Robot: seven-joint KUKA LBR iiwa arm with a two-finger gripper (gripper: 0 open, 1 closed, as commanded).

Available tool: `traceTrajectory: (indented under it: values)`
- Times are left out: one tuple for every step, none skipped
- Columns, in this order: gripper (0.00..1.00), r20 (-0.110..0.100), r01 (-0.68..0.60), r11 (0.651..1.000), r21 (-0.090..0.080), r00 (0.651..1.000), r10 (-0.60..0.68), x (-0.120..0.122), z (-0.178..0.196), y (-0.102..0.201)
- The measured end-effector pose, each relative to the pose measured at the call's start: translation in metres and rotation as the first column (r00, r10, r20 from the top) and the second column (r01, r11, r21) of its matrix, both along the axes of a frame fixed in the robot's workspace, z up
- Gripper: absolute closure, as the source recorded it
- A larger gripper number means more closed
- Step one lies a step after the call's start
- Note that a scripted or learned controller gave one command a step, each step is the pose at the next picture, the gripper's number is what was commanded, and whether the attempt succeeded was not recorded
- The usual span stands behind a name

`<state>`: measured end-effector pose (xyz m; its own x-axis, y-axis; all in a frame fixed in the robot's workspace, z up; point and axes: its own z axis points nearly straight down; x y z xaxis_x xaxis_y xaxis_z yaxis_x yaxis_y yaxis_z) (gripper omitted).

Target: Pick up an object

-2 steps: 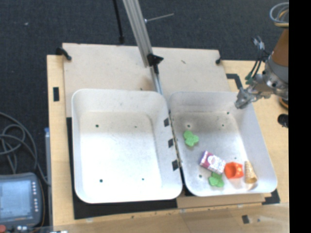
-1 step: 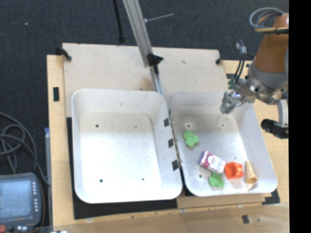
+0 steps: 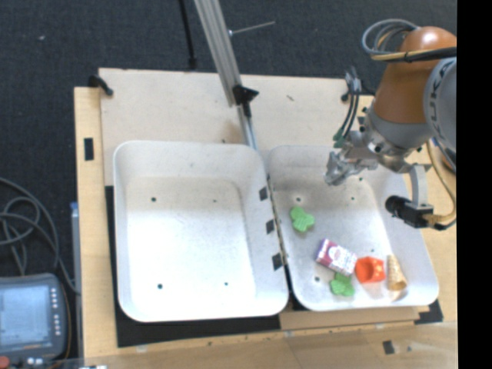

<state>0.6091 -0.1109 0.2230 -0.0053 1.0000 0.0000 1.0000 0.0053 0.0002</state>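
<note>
Five objects are located in the right bin (image 3: 307,298). A green clover-shaped piece (image 3: 302,221) is positioned near the bin's left wall. A pink-and-white carton (image 3: 336,257) is laid tilted toward the front. Beside it, a smaller green piece (image 3: 342,286), an orange-red block (image 3: 370,270) and a tan cone (image 3: 395,274) are grouped.

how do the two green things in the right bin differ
The upper green piece lies alone near the bin's middle, close to the left wall; the lower green piece sits near the front wall, right beside the pink carton. The upper one looks lobed, the lower one flatter and rounder. Both are small, green and apart from the gripper.
</note>
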Motion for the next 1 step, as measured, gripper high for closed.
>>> traceTrajectory:
  values:
    - [1.00, 0.002, -0.002, 1.000, 0.002, 1.000, 0.002, 0.0061, 0.0030, 0.0566]
